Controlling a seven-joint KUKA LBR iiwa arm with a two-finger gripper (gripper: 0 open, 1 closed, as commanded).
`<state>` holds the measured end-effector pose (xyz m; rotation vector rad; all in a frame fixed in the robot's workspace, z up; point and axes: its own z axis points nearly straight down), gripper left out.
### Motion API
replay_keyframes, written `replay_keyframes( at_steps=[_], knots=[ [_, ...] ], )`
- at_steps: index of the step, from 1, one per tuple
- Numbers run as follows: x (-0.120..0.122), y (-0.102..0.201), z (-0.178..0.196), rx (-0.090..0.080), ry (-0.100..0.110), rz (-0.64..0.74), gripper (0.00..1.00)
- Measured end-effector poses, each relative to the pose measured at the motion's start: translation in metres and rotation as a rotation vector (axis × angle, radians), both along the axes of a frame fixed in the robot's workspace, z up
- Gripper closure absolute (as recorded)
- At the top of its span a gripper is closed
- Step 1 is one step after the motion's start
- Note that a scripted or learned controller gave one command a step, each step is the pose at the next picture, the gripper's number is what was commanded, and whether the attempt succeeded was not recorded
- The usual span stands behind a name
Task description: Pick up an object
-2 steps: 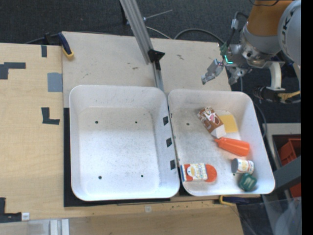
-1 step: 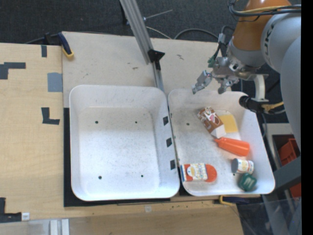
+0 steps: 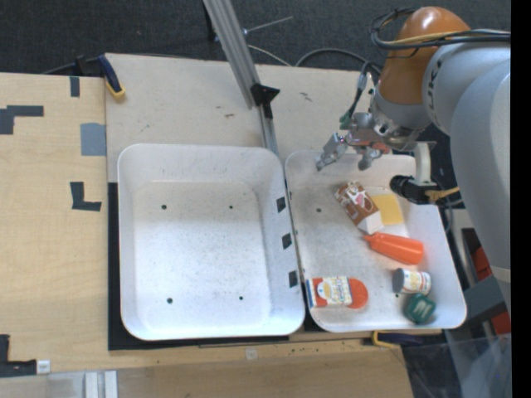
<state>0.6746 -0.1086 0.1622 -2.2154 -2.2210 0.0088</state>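
The small brown-and-red printed carton point(image 3: 355, 201) lies tilted in the right white bin point(image 3: 332, 247), touching a flat yellow block point(image 3: 388, 209), just below the two-finger gripper point(image 3: 347, 153). The gripper seems spread and empty above the bin's far rim, though blur hides detail. A descent could snag the block or nudge the carton aside.

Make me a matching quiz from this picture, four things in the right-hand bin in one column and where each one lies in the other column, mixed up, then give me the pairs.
Things:
1. orange carrot-shaped toy
2. dark green object
3. red and white packet
4. yellow block

Places:
A. near edge of the right bin, close to the wall next to the left bin
B. near right corner
C. middle, just below the yellow block
D. beside the brown and white carton, towards the far side

Pairs: 1-C, 2-B, 3-A, 4-D
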Motion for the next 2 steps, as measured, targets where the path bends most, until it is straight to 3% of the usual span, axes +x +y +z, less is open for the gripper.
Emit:
replay_keyframes(
  at_steps=[1, 2],
  knots=[
    [-0.003, 0.001, -0.042, -0.001, -0.007, 0.000, 0.00],
    [-0.003, 0.002, -0.030, -0.001, -0.007, 0.001, 1.00]
  ],
)
